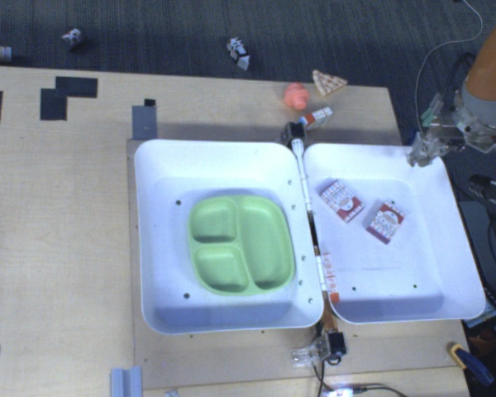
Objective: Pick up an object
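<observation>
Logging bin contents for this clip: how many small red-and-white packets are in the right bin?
2. One small red-and-white packet lies in the right white bin near its left wall; the other packet lies apart from it, to its right and nearer the centre. Nothing appears to hide more.

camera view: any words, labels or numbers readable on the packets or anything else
Nothing reads clearly.
Two small red-and-white flat packets in the right white bin, one left of the other: printing too blurred to read.
Green three-compartment plastic tray in the left white bin: no text visible.
</observation>
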Robot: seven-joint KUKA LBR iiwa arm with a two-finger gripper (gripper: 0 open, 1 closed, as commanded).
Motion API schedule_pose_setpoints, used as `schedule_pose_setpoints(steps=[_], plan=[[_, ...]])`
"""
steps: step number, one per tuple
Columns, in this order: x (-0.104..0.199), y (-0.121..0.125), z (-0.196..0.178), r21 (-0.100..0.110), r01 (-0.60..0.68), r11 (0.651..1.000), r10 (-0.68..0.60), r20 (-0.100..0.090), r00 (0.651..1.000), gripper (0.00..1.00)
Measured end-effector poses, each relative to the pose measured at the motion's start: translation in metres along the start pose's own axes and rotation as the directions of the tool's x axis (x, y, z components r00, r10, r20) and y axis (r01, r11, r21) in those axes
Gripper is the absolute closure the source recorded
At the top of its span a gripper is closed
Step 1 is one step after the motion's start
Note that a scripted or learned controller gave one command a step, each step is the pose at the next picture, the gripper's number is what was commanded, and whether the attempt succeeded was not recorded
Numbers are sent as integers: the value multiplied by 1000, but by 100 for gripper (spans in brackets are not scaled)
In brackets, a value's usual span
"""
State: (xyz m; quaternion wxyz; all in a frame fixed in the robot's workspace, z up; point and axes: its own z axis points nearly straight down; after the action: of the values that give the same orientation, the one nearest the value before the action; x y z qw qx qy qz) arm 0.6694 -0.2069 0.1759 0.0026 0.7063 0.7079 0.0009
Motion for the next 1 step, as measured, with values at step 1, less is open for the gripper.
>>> schedule_pose_setpoints(steps=[1], plan=[[91, 1, -45, -1, 4, 1000, -4, -4, 1000, 100]])
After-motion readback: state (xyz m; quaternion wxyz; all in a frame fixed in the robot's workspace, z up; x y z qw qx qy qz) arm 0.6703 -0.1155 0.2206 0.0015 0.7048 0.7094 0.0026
